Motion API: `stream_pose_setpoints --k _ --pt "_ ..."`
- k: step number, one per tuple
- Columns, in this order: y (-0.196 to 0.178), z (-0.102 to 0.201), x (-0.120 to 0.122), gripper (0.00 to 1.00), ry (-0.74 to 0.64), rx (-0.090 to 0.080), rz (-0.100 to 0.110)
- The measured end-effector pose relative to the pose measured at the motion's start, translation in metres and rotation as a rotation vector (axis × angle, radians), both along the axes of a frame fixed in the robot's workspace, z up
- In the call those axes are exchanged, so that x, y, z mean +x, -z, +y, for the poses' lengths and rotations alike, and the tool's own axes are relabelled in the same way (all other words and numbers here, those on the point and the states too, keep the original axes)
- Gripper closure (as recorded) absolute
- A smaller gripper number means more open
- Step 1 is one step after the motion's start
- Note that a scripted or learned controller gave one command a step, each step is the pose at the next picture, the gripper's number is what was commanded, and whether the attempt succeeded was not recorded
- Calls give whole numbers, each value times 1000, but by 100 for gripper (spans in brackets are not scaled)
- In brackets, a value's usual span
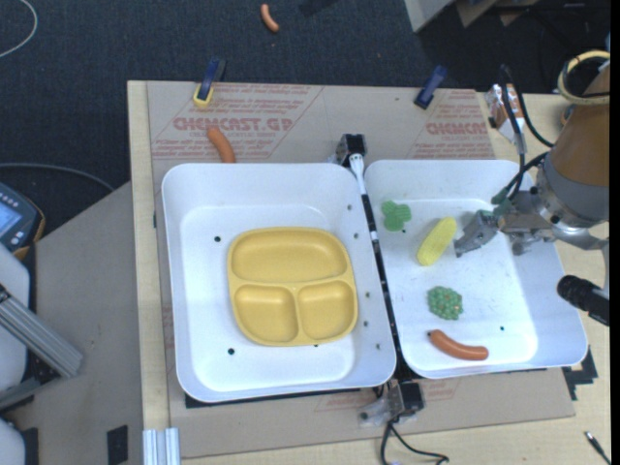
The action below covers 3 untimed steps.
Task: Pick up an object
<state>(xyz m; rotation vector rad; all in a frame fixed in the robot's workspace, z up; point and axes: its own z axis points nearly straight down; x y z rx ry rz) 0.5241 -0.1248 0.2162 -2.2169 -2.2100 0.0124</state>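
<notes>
Two white bins are sitting side by side on a bench. The left bin [189, 260] is holding a yellow divided plate [291, 286]. The right bin [552, 332] is holding a green broccoli piece [395, 215] at the far left, a yellow corn cob [436, 241] mid-bin, a green bumpy ball [446, 303] nearer, and an orange sausage [458, 346] nearest. The gripper [475, 235] is hovering just right of the corn cob, fingers apart, holding nothing.

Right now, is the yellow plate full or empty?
Empty. The yellow divided plate in the left bin has three bare compartments. The corn, broccoli and sausage lie in the right bin.
</notes>
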Motion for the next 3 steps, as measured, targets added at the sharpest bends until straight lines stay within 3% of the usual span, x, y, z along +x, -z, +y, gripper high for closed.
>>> stream_pose_setpoints --k 1,3 --pt "-7 0 3 0 -3 -2 -14" --pt "114 -7 0 0 -2 1 -5"
